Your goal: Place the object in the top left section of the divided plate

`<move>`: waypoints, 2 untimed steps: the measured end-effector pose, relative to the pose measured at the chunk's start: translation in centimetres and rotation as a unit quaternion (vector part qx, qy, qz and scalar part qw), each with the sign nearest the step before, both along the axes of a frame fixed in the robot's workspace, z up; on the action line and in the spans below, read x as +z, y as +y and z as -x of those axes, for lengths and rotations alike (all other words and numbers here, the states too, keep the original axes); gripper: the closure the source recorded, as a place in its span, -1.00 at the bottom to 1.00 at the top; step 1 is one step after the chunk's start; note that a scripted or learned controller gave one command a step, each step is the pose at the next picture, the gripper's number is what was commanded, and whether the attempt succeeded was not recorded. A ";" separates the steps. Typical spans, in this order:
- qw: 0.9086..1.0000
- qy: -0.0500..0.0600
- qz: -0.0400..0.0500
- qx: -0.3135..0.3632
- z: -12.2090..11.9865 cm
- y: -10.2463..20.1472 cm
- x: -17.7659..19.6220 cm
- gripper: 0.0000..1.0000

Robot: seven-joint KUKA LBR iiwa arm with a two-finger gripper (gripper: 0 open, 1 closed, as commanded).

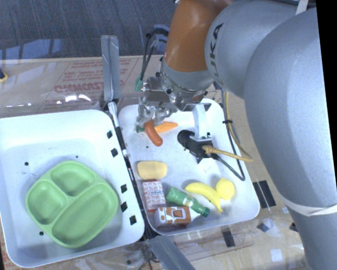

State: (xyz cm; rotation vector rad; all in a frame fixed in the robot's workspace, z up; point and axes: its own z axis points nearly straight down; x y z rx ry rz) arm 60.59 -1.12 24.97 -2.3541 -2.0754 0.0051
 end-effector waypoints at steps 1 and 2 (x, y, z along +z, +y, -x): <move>0.995 -0.001 0.001 -0.102 -1.0 -0.6 6.6 1.00; 0.997 0.001 0.001 -0.081 -1.9 7.6 -3.5 1.00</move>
